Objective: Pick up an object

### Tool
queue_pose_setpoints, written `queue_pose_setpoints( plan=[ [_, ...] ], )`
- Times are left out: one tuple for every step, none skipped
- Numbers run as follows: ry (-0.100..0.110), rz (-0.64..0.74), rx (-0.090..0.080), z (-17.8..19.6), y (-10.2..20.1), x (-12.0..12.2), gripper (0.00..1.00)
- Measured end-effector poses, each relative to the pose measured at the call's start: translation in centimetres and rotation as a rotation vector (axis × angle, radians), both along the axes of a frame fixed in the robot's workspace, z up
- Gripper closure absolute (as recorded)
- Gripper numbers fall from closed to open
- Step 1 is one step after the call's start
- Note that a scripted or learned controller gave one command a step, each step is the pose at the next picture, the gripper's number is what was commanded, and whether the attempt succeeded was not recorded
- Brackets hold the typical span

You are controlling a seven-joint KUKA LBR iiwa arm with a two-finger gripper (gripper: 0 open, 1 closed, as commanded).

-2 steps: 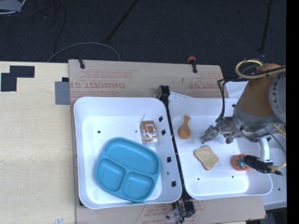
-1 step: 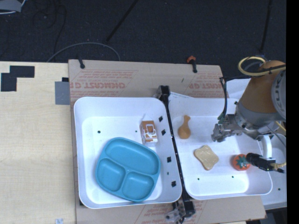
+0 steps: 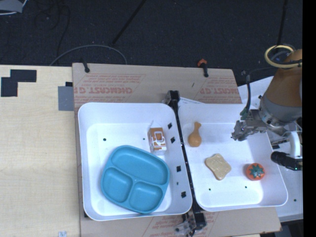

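Over the right-hand shallow white bin [image 3: 276, 201], toward its three o'clock rim, I hang with my grey arm and its orange band [image 3: 289, 85] reaching in from the right, and my fingers [image 3: 240, 132] hover at the bin's upper right; they are dark and small against the white floor, and I cannot tell whether they stand apart or pressed together. Nothing shows between them, so I judge I am at the approach step, with the pick not yet made. Nearest to me, toward five o'clock, sits the small round red tomato-like toy with a green top [image 3: 255, 172], apart from me. At about seven o'clock lies the flat tan bread-slice toy [image 3: 217, 166], and at nine o'clock the tan pear-shaped gourd toy with a narrow neck [image 3: 195, 135], close to the black divider [image 3: 178, 142] between the bins. My next move, as I judge it, calls for choosing one of these, centring above it and coming straight down. Well apart, in the left-hand white bin [image 3: 91, 127], rest a blue three-compartment plastic tray [image 3: 134, 177] and a small orange-and-white carton [image 3: 157, 139].
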State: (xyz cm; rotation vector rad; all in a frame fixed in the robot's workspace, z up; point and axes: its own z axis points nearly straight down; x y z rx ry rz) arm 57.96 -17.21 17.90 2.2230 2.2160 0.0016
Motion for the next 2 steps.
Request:
queue_pose_setpoints(
  plan=[
    [0.0, 0.005, 0.001, 4.5, 0.5, 0.6, 1.0],
    [0.001, 0.005, 0.001, 7.9, 0.4, 0.6, 1.0]
  ],
)
